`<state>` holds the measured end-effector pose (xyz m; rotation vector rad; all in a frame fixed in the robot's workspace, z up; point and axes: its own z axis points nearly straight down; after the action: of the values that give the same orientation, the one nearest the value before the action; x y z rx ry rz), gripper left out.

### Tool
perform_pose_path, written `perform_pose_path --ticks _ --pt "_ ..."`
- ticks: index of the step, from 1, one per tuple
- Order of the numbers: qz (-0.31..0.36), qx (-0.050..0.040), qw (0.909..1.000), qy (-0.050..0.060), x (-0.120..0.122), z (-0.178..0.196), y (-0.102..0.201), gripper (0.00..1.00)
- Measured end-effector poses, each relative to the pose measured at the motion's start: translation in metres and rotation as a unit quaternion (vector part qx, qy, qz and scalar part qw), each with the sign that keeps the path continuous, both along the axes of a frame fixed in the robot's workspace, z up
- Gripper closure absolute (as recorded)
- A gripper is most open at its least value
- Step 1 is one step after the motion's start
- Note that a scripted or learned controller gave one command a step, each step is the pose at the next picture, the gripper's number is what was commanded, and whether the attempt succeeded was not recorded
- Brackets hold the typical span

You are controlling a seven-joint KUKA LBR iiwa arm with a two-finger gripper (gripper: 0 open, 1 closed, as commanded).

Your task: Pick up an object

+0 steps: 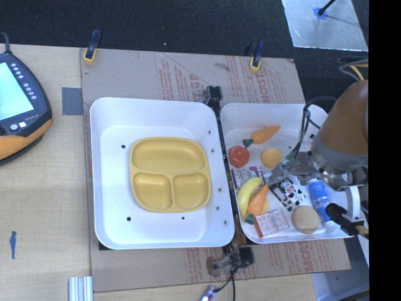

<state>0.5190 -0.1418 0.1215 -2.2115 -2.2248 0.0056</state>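
**Arm low over the crowded right bin**

Nearest the camera, in the right shallow white bin (233, 113), lie a red-and-white printed card (270, 222) and a beige rounded object (306, 219). Just behind them rest a yellow banana (246, 194) with an orange toy carrot (257, 200) across it, a black-and-white patterned piece (289, 193) and a blue small bottle (319, 197). The grey two-finger gripper (283, 174) sits low beside the patterned piece; its state cannot be told. Farther back are a red tomato (238, 155), a yellow ball (271, 157) and a second carrot (265, 134). The left bin (113, 115) holds a yellow divided plastic tray (169, 172).
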Motion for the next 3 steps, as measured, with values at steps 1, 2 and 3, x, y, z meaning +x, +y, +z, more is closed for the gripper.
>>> perform_pose_path --ticks 1,2,3 --pt "0.0 -0.0006 1.0 -0.002 0.012 -0.027 0.004 0.0" --pt "0.0 -0.0021 1.0 -0.004 0.055 -0.026 0.035 0.0" --pt "-0.002 0.0 1.0 -0.002 0.109 -0.027 0.05 0.0"
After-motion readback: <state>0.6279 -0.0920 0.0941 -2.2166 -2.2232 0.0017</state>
